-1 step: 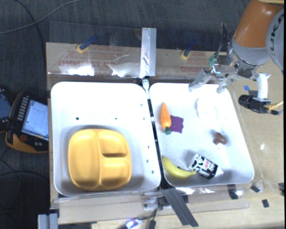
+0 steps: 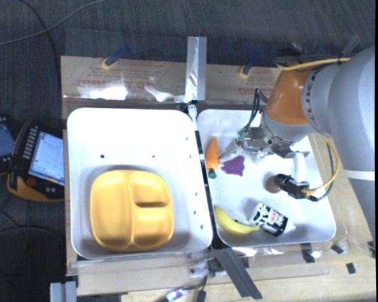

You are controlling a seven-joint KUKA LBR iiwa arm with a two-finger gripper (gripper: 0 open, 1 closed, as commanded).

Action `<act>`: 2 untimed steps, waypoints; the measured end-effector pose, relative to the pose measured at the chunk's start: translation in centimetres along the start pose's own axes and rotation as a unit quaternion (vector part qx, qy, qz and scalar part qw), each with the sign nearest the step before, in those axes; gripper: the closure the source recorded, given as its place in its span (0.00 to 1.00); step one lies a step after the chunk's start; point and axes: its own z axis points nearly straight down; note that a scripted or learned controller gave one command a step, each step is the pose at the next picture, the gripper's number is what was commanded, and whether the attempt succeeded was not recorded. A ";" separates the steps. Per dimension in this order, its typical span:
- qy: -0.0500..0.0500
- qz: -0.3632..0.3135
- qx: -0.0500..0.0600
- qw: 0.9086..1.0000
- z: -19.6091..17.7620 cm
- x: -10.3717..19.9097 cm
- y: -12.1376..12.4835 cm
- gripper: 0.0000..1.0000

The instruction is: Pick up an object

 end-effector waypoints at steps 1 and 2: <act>0.001 0.088 -0.006 0.996 0.4 -8.6 5.6 0.00; -0.001 0.057 0.001 0.998 -2.1 -2.3 0.3 0.00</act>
